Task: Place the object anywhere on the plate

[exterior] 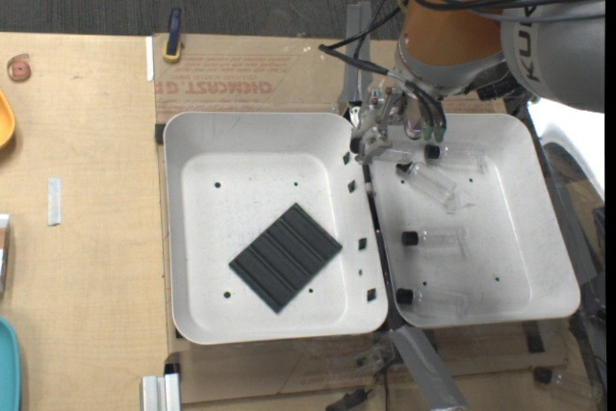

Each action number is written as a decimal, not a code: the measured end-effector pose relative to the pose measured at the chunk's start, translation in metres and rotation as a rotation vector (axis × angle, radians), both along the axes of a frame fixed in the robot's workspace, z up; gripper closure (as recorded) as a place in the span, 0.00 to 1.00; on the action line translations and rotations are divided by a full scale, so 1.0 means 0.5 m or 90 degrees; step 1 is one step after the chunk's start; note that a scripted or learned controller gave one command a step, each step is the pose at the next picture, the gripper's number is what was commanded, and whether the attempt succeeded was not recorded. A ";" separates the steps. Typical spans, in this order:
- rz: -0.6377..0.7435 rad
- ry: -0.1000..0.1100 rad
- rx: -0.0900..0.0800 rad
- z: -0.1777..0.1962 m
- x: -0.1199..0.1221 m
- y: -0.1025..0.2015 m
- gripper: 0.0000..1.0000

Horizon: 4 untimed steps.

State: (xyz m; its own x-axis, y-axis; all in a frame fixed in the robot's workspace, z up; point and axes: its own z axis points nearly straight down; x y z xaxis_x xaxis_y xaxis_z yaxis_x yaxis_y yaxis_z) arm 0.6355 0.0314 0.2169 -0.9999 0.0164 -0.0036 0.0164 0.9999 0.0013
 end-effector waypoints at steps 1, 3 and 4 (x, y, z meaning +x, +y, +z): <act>0.201 0.002 0.000 -0.007 -0.084 0.014 1.00; 0.135 0.000 0.000 0.070 -0.165 0.200 0.00; -0.009 -0.002 0.000 0.181 -0.025 0.189 0.00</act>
State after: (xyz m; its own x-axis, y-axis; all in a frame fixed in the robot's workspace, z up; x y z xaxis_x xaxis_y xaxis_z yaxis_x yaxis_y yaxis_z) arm 0.6232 0.1259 0.3074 -0.9995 0.0298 -0.0071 0.0298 0.9996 0.0014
